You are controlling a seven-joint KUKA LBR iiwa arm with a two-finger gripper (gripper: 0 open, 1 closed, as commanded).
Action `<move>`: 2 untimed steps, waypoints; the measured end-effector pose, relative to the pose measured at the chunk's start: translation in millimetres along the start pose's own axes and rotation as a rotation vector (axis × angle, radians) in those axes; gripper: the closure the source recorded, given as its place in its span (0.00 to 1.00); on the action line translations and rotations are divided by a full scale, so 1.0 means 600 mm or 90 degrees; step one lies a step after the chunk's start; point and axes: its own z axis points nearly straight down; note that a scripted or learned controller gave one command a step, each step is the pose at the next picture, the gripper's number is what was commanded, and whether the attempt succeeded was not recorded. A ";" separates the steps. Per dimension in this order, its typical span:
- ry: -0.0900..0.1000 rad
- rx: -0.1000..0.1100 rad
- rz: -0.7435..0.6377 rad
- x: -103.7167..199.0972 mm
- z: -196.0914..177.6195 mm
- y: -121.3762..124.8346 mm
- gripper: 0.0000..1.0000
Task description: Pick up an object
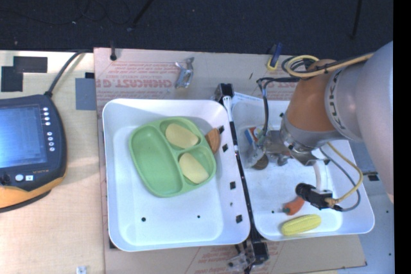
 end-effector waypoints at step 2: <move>0.000 0.000 0.000 -0.007 0.000 -0.005 0.00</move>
